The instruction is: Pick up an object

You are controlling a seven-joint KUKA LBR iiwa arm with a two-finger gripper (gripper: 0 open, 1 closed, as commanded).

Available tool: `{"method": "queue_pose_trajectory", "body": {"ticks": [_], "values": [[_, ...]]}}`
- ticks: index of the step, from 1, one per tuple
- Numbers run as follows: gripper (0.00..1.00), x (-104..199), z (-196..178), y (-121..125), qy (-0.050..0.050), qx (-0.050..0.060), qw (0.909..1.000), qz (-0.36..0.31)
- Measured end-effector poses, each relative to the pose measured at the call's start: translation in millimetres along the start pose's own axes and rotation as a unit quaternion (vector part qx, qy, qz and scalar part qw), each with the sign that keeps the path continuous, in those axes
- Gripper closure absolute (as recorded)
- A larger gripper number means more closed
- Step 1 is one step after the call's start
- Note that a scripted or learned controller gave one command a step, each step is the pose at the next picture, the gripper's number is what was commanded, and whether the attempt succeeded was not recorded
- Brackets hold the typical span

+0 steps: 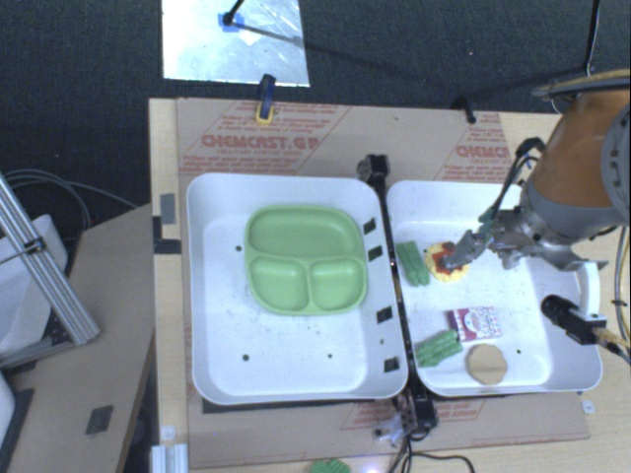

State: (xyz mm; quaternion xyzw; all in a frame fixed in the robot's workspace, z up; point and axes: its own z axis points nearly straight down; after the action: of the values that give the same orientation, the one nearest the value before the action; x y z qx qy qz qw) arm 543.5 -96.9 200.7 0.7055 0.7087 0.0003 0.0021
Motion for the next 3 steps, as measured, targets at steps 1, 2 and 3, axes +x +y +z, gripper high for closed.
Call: {"method": "queue_pose_trajectory", "body": {"ticks": [1,2,3], "values": [[0.0,-16.1,73.0,68.2,0.0,0.0,1.0,0.0],[0.0,-11.9,118.9,60.9,0.001,0.002,1.0,0.001],[1.0,-12.6,100.6,66.0,0.0,-0.005,1.0,-0.002]]}}
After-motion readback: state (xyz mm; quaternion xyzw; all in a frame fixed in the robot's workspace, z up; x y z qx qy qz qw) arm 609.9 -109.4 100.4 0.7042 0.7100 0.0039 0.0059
